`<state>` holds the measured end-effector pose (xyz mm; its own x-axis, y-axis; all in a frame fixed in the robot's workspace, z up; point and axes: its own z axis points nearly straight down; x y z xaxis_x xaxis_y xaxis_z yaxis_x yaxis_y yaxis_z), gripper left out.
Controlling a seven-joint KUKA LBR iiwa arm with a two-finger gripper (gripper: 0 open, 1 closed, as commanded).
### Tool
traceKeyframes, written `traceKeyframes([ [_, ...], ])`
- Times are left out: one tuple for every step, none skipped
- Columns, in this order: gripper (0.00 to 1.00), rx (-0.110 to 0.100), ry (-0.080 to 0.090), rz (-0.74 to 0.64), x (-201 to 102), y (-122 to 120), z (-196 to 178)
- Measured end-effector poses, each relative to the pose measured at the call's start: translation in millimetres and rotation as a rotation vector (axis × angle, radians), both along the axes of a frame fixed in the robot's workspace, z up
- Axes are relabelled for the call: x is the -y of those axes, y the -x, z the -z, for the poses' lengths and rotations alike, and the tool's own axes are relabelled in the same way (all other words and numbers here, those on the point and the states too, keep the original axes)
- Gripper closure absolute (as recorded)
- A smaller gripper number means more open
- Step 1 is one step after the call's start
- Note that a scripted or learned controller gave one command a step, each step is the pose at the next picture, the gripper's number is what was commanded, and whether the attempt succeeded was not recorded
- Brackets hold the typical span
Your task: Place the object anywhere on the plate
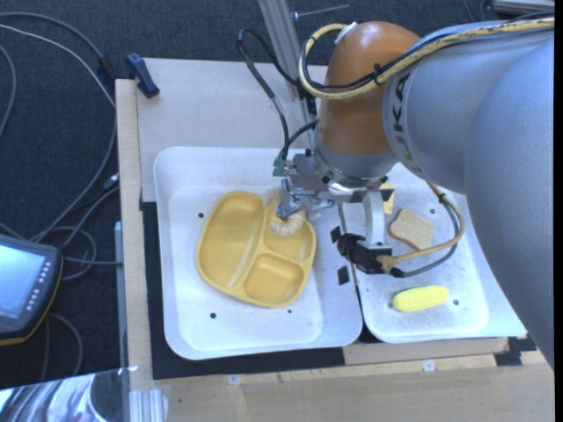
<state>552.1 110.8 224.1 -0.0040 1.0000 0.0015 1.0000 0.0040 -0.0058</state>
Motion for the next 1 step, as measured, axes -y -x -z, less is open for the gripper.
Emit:
traceKeyframes([
  [0.00, 0.002, 0.001, 0.003, 2.2, -0.2, -1.5],
])
